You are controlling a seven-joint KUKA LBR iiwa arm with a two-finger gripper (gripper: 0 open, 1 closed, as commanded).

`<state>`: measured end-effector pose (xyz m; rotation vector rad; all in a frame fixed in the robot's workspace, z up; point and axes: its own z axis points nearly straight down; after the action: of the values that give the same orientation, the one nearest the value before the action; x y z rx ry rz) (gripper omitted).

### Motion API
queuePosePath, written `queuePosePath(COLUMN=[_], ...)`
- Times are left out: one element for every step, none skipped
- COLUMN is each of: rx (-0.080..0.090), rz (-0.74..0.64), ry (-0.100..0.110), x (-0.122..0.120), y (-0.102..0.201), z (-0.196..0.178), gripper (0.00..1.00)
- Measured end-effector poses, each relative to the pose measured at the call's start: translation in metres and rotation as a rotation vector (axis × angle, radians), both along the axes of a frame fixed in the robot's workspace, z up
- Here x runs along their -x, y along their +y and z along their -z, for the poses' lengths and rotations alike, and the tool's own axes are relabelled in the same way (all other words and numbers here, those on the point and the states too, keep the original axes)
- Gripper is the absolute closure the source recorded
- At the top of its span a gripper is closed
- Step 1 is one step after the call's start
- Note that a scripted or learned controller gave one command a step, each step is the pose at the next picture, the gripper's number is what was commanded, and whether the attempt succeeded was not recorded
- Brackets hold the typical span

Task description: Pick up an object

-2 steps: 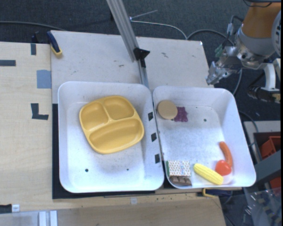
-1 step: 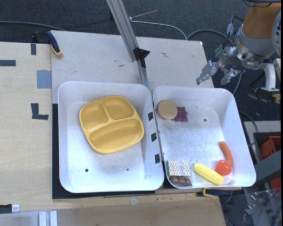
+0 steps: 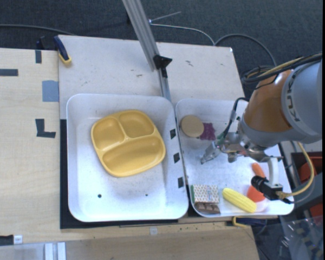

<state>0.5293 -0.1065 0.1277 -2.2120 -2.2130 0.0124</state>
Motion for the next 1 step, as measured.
queuePosePath(rx=[0.004], rz=[0.002], ry=[-0.014], x=[0.0431], y=[-0.0049], z=[0.0399], gripper=[0.00])
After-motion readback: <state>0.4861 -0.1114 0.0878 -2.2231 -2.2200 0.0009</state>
